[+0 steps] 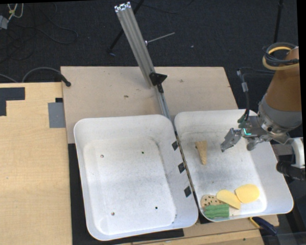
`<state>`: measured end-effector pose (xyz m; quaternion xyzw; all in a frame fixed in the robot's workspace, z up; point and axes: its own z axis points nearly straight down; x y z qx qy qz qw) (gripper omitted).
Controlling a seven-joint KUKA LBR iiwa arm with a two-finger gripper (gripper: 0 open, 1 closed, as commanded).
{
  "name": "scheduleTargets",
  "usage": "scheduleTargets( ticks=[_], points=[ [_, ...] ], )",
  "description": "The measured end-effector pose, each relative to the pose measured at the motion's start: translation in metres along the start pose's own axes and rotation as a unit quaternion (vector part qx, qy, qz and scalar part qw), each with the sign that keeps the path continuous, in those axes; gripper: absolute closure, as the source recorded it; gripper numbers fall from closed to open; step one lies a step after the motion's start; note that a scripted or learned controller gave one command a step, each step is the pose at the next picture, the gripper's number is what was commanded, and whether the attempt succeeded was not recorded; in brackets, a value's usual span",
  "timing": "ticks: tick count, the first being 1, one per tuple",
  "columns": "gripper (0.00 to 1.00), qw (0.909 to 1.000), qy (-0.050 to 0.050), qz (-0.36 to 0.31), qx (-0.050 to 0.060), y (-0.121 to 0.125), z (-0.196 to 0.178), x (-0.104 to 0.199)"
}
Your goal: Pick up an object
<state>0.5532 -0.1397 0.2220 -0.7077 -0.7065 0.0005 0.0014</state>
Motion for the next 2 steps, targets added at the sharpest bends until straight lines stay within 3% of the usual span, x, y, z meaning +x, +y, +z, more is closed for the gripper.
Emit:
scheduleTargets(
  ticks=[2],
  points=[
    [0.0, 1.0, 0.001, -0.001, 0.004, -0.007, 0.106, -0.001]
  ],
)
